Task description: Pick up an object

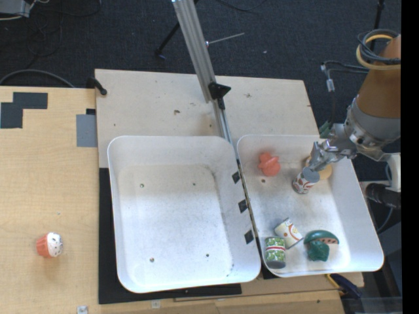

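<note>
From where I stand the arm [376,103] is cut off at the right edge, so its upper part is out of sight, and the fingers [313,172] are too small and blurred for me to tell whether they are open or closed. They hang low over the right bin [366,227], right at a small can [302,184] that stands near the bin's far right side; whether they touch it I cannot tell. A pale thing behind them is mostly hidden. The same bin holds a pink lump [268,164] near its far left, and along the near wall a green can [275,252], a tipped cup [287,231] just beside it and a green toy [319,245] to their right. The left bin [124,175] sits alongside, touching the right one. On the wooden worktop [39,175] at far left lies a small red and white ball [50,245], well apart from both bins.
</note>
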### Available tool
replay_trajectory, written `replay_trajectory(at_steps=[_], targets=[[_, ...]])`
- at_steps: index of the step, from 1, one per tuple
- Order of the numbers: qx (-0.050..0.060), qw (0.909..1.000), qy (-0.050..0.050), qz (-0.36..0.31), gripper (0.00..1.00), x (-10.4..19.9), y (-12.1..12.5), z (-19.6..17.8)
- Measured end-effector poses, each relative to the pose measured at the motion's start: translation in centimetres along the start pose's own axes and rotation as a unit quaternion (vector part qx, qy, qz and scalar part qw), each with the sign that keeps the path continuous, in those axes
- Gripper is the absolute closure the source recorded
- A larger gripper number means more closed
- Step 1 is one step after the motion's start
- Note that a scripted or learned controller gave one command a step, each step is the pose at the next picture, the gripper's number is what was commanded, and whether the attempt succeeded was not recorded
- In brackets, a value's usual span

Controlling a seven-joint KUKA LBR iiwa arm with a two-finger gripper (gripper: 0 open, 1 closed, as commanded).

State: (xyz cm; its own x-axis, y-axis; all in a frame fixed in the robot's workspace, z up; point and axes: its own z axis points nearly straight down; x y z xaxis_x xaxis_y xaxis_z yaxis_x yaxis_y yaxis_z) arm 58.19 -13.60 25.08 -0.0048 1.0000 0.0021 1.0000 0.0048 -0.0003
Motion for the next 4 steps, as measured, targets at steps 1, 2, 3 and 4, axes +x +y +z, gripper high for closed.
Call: replay_trajectory(at_steps=[1,2,3,4], targets=[[0.002,1.0,0.0,0.001,1.0,4.3,1.2,1.1],[0.002,1.0,0.0,0.001,1.0,9.2,2.4,2.4],[0.0,1.0,-0.001,0.001,1.0,14.3,4.3,1.3],[0.0,1.0,0.0,0.001,1.0,18.7,6.2,0.8]])
